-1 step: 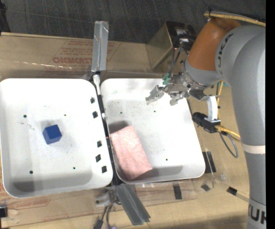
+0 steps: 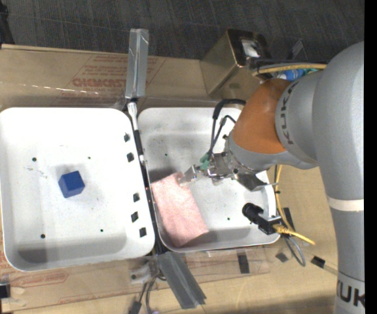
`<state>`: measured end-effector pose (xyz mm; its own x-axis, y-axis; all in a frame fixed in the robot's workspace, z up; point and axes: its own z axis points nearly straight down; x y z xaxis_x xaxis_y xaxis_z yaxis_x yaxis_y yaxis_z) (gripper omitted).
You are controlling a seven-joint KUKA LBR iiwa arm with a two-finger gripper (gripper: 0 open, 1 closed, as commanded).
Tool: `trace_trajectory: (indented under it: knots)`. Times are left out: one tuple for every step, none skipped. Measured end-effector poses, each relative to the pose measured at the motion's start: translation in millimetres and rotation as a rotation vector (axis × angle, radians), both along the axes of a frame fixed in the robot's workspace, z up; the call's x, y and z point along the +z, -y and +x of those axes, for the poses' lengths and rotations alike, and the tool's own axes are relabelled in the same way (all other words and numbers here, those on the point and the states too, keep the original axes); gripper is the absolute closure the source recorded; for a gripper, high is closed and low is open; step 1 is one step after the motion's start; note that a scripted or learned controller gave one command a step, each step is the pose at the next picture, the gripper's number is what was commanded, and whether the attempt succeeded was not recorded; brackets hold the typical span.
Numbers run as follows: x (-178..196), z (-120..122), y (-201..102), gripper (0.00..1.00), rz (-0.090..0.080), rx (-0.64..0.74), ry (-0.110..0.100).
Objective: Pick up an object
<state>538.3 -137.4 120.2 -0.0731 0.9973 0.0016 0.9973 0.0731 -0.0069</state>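
- In right bin (image 2: 175,124): pink cloth (image 2: 179,209) lying flat against the left wall, near the front edge.
- Just above the cloth's upper right corner: gripper (image 2: 190,173), pointing left, tip close to or touching the cloth; contact not clear.
- Finger opening: cannot tell; nothing seen held.
- Behind the gripper: grey arm (image 2: 326,129) with orange band (image 2: 262,118), reaching in from the right.
- In left bin (image 2: 18,129): blue cube (image 2: 72,183), left of centre, well apart from the gripper.
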Motion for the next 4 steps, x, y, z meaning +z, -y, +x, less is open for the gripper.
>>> trace_trajectory:
  knots:
    - [-28, 44, -41, 0.0, -0.001, 0.028, 0.006]
    - [-28, 0, -43, 0.0, 0.0, 0.083, 0.006]
    - [-28, -15, -42, 0.0, 0.001, 0.11, 0.007]
    - [-18, -14, -42, 1.0, 0.001, 0.115, 0.006]
